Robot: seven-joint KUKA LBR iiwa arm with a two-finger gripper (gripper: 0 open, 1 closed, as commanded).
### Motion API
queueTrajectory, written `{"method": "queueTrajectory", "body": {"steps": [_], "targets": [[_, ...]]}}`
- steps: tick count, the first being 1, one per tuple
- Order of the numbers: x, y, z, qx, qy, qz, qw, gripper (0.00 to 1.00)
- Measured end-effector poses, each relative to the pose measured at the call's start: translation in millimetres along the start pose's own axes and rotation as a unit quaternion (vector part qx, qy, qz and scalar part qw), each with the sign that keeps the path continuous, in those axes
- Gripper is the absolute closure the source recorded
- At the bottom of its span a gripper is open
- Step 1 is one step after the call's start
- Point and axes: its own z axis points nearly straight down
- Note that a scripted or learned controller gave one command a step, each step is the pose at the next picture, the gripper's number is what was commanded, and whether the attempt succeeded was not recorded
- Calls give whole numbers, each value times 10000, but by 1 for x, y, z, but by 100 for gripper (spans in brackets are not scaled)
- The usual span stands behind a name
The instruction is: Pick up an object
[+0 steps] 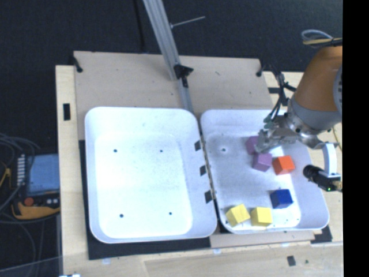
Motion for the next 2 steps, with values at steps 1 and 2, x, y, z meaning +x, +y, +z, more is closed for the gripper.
{"method": "queueTrajectory", "body": {"steps": [1,2], "targets": [[-1,9,-62,0,-1,-1,10000,100],[55,-1,-48,43,17,-20,10000,100]]}}
